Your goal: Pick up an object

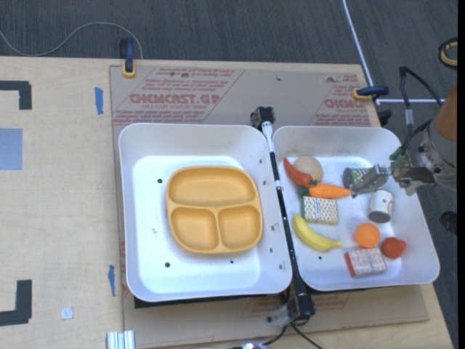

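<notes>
The pick looks unfinished: every object lies on the floor of the right bin [418, 267], and nothing is lifted. The gripper [374, 178] reaches in from three o'clock, hanging low over the bin's upper middle, just above the white cup [380, 205] and beside the carrot [328, 190]; whether its pincer is released or clenched, I cannot tell. The likely candidates are that cup at six o'clock of the gripper and the carrot at nine o'clock. The banana [315, 235], orange [368, 235] and red box [365, 261] sit further toward six o'clock. Closing, gripping and raising remain, by my judgement. The left bin [138, 217] carries a yellow divided tray [214, 209].
</notes>
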Tool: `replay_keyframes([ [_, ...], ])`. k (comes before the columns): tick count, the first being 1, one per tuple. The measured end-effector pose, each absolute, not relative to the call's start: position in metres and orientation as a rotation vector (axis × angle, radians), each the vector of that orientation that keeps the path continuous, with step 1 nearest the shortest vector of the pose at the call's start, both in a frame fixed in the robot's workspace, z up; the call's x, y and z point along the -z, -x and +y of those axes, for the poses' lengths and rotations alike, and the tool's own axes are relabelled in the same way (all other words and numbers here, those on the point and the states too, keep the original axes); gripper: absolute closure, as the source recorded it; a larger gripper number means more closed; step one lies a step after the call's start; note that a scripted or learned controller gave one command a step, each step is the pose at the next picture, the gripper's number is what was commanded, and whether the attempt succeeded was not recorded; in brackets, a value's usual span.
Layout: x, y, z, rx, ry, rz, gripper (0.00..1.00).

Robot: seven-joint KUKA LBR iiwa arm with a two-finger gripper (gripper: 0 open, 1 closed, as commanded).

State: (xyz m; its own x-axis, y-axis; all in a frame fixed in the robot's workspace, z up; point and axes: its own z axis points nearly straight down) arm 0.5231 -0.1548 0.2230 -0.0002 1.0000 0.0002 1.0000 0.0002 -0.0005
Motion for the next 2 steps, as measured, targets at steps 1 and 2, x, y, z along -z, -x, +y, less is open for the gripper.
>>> replay_keyframes([
  [1,-0.0944,-0.5257,-0.1027,0.002,2.223,-2.223,0.0],
  [2,-0.1039,-0.5259,-0.1024,0.002,2.225,-2.222,1.0],
])
